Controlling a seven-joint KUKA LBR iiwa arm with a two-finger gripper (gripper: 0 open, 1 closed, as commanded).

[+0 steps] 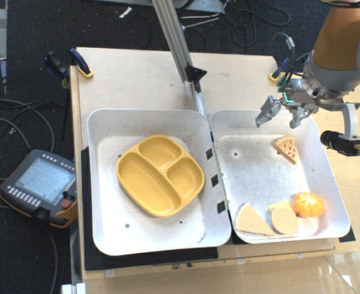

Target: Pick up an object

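One grey arm with orange band reached in from upper right, its two-finger gripper point(282, 114) spread wide, holding nothing, above the right white bin point(253, 164). Triangular pizza-slice toy point(286, 149) lay just below it, apart.

This is a robotics lab: a grey industrial arm with an orange band point(345, 26) reaches over a pale wooden worktop point(137, 78) from two o'clock. At eight o'clock a grey handheld control pendant with a screen point(40, 185) lies on dark carpet point(26, 115). Loose black cables point(241, 11) trail at twelve o'clock.
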